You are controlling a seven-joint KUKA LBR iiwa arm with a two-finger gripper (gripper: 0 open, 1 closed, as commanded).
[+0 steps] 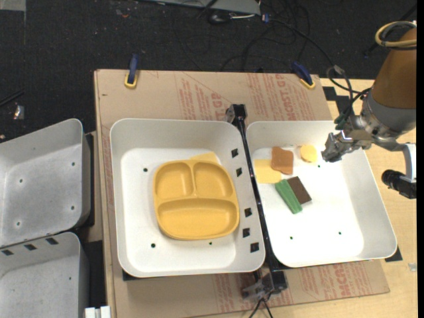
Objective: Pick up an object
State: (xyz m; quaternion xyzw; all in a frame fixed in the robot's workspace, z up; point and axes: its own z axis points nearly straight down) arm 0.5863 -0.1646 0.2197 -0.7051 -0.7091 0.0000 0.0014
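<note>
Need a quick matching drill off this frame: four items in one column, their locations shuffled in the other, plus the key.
Things:
1. yellow divided tray
2. green block
3. gripper
4. blue-and-yellow clamps

Places:
A. at the right bin's far edge, right of the small yellow round piece
B. in the left bin
C. on the far edge of the board
D. in the right bin, beside the dark brown block

Pairs: 1-B, 2-D, 3-A, 4-C

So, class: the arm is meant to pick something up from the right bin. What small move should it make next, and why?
Probably shift the gripper a little toward the left bin and lower it over the small yellow round piece. That piece lies nearest the gripper, apart from the brown piece, so it looks the easiest to reach.
</note>
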